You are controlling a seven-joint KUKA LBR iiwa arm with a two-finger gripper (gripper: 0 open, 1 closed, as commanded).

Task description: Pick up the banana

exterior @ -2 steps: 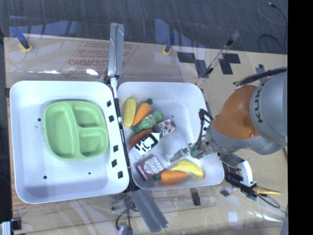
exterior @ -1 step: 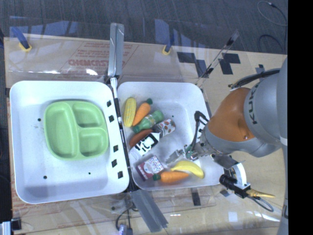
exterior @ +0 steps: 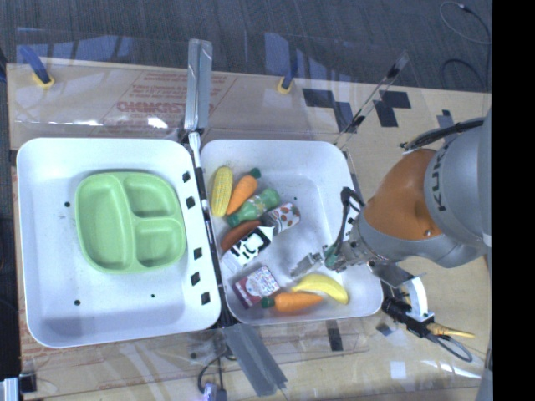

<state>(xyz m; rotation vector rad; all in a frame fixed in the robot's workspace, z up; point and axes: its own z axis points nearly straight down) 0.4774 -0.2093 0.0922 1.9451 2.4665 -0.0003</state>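
While poised over the right bin point(exterior: 334, 153), seems to be at the approach step, with no lift begun. Gripper point(exterior: 322, 262) just beside the banana point(exterior: 323, 286), on its far side, apparently apart from it. Open or closed: cannot tell from this slant. Nothing seen held.

Banana lying flat on the bin floor, touching 1 carrot point(exterior: 297, 302) on its near-left side, with a red packet point(exterior: 257, 283) further left of the banana.

Next move, as judged: calls for shifting slightly toward the banana, lining up across its short width, then lowering without catching the carrot. Risk of nudging the banana against the bin wall close by.

Hard to make out: tip of the gripper, blurred into metal and a green patch. Wrist above the banana partly covered by the orange band point(exterior: 401, 207). Arm cut off at the right.
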